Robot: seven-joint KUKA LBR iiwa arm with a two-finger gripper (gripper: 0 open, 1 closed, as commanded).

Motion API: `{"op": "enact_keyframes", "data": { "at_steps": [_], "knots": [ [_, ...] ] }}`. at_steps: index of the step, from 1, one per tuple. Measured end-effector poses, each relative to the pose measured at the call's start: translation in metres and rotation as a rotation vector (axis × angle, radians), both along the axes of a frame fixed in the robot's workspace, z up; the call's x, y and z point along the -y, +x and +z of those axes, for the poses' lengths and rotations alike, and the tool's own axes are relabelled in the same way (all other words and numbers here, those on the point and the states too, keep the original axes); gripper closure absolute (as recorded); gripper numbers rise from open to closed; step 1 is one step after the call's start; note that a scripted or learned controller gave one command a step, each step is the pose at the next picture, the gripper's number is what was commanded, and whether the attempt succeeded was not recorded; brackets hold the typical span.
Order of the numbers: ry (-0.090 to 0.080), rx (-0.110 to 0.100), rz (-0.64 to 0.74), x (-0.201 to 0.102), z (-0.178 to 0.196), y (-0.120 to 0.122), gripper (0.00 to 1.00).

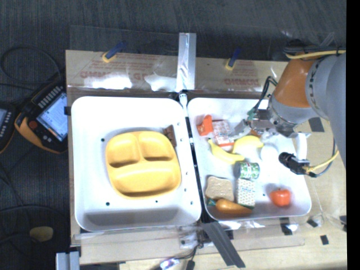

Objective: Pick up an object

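Though the arm reaches into the right bin, nothing shows as lifted:

Gripper: the gripper [254, 129] sits low at the back of the right bin [304, 204], above the yellow banana [233, 149]; whether it is wide, narrow or holding anything, I cannot tell from this slant.

Likely target: the banana, lying in the bin's middle, just beside the red-and-white packet [216, 129].

Other candidates: green can [248, 170], bread slice [217, 187], carrot [232, 207] and tomato [280, 196], all resting on the bin floor.

Left bin: the left bin [90, 207] bears a yellow divided tray [143, 163].

Done: the approach, as I judge it.

Left: a secure grasp and the lift.
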State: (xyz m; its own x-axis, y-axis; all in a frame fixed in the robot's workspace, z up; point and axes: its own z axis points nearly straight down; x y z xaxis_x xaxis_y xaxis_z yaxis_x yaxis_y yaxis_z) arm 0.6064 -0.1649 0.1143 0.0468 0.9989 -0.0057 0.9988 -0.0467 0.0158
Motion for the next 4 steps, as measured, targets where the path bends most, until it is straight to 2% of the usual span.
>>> {"op": "enact_keyframes", "data": {
  "at_steps": [1,2,3,4],
  "knots": [
    [0.0,-0.003,0.273,-0.065,-0.025,-0.032,0.0],
    [0.002,-0.003,0.272,-0.066,-0.016,-0.032,1.0],
    [0.004,-0.018,-0.026,-0.076,0.069,0.01,1.0],
    [0.002,-0.018,0.093,-0.072,0.069,-0.003,1.0]
  ]
}}
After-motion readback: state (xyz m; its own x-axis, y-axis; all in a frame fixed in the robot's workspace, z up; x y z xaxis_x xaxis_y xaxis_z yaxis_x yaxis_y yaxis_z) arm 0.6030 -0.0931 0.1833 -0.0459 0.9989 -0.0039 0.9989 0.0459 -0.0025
